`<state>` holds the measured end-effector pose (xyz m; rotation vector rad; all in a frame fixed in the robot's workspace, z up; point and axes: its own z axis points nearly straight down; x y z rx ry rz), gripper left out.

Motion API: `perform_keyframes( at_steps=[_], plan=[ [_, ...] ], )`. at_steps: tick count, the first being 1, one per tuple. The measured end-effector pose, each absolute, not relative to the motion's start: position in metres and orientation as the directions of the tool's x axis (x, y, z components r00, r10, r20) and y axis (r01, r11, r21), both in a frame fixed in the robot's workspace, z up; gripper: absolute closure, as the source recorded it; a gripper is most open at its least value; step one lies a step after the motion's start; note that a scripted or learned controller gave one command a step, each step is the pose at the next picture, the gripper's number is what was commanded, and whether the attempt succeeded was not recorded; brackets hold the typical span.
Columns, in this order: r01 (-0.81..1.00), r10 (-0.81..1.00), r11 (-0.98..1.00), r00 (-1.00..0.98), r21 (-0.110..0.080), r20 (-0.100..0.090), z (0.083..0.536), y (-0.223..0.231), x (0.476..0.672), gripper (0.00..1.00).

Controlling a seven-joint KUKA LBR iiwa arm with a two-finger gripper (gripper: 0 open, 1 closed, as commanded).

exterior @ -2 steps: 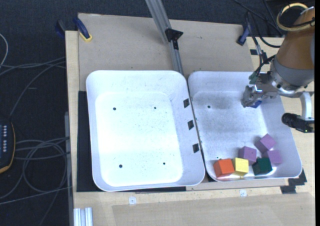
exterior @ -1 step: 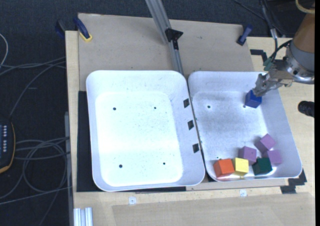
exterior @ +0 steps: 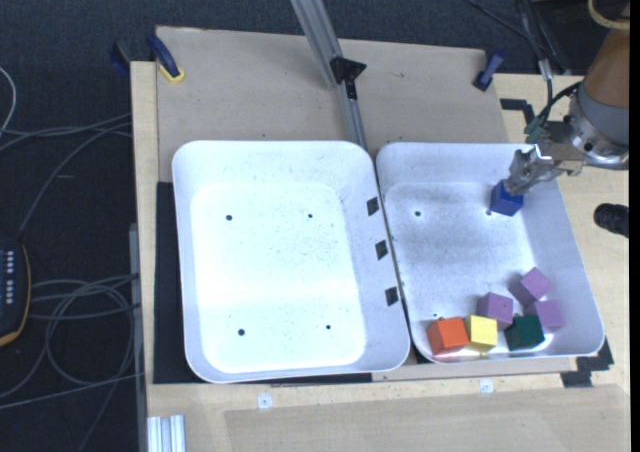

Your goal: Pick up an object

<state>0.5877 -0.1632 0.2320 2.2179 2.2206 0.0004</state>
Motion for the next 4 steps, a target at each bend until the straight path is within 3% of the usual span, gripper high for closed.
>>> perform_keyframes(
  at_steps=[2,4],
  plan=[
    [1.000,1.000,0.007,-0.007,-0.001,0.004,0.237,-0.054,0.572,1.00],
    [1.000,1.000,0.006,-0.006,0.002,0.002,0.245,0.039,0.590,1.00]
  ],
)
